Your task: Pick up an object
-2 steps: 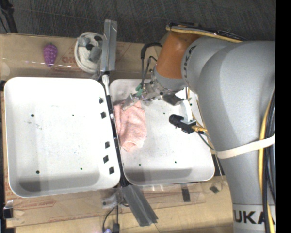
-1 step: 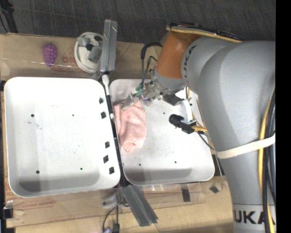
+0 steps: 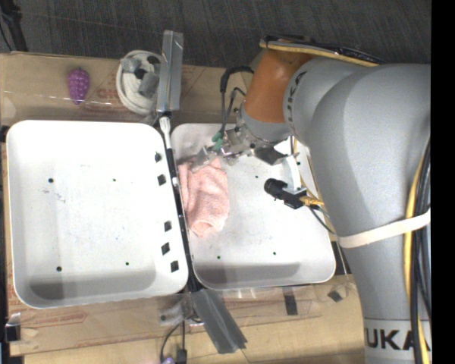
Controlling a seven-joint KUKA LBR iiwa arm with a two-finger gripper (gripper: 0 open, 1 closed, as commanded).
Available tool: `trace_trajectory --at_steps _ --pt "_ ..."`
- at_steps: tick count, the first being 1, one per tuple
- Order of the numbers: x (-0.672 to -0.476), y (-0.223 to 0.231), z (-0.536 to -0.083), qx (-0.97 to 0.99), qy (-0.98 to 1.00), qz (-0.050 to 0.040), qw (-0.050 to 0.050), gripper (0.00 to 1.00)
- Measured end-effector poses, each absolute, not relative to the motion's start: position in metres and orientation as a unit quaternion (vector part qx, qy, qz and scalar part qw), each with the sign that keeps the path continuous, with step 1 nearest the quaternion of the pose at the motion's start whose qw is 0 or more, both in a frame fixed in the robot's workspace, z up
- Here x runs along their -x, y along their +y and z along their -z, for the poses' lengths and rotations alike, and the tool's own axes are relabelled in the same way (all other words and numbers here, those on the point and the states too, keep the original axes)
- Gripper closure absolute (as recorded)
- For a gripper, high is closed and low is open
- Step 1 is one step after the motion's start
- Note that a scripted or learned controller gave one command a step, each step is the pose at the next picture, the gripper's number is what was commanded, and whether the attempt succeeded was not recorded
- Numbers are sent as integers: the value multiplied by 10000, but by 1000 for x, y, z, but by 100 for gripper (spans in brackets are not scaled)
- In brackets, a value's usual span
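Fingers (image 3: 216, 149) of our gripper (image 3: 221, 147), spread unreadable to us, touch the pink cloth's (image 3: 205, 192) top; its length runs downward.

A pink cloth (image 3: 205, 194) is lying crumpled in the right-hand white bin (image 3: 288, 260), pressing close against that bin's left wall. It is stretching lengthwise from near the far edge toward the middle, its soft folds bunching and its nearer end rounding off on the floor.
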State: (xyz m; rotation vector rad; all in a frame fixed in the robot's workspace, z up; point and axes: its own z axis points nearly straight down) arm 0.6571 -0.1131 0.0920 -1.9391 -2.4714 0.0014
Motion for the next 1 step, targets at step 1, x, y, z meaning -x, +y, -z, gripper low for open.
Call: trace_trajectory --at_steps 1 --pt "-658 -135 -93 5839 -8119 3 -12 0"
